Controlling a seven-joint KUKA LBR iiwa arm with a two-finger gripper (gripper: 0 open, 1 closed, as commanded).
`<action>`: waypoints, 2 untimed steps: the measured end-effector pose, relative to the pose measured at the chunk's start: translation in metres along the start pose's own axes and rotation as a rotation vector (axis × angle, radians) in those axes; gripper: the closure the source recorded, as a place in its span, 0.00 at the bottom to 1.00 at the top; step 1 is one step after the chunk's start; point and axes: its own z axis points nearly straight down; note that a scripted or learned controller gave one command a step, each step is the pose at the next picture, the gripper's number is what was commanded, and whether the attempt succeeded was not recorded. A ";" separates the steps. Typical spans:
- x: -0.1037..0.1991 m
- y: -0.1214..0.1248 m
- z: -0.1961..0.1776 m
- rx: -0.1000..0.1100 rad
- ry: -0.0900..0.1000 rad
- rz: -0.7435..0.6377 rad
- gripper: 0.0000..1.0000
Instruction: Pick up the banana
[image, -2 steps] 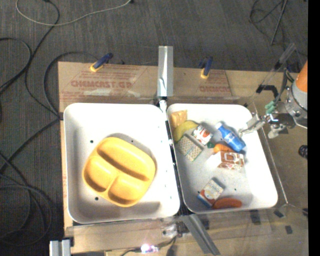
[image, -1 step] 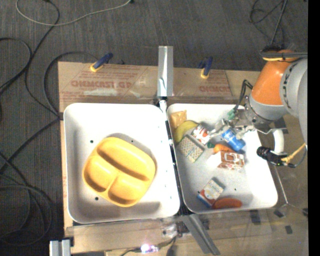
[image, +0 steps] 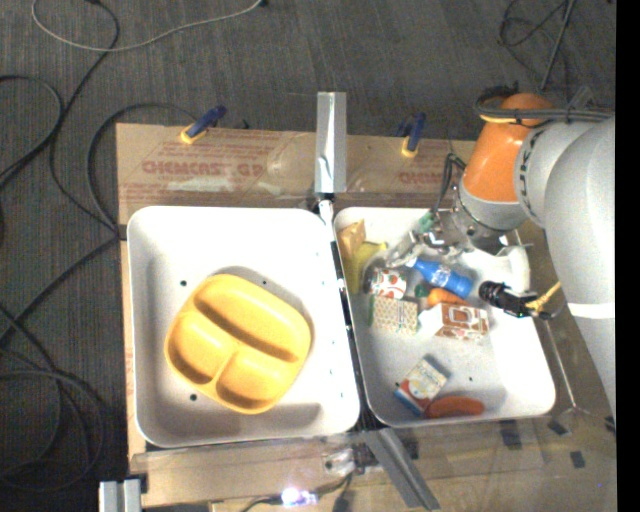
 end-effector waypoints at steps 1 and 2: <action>0.040 -0.079 0.010 -0.011 -0.001 -0.135 0.00; 0.040 -0.024 0.011 -0.010 0.000 0.017 0.00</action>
